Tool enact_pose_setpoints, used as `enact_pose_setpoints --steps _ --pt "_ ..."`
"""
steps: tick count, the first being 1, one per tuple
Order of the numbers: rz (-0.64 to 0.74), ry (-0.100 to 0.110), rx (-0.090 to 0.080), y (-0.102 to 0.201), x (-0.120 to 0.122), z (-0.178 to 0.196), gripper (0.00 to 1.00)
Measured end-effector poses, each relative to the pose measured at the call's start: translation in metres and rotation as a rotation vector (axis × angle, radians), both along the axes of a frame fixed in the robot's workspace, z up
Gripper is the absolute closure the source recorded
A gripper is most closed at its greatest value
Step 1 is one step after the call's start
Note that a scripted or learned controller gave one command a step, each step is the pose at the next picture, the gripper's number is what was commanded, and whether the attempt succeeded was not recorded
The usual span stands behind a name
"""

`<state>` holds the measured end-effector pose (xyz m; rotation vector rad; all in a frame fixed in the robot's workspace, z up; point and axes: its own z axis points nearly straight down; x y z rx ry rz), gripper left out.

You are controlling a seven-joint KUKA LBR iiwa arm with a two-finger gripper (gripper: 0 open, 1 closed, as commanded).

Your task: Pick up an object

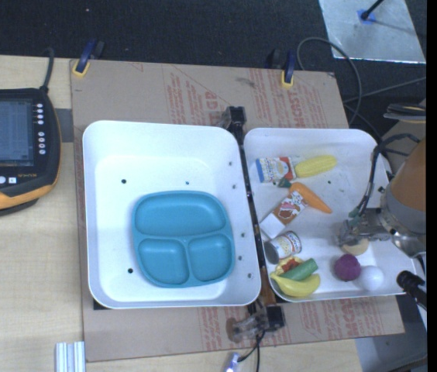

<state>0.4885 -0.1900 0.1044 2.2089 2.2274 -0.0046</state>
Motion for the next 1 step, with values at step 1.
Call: enact_pose_setpoints --steps 1 --pt "0.001 0.000 0.000 0.0002 -0.0001 -0.0002 0.00"
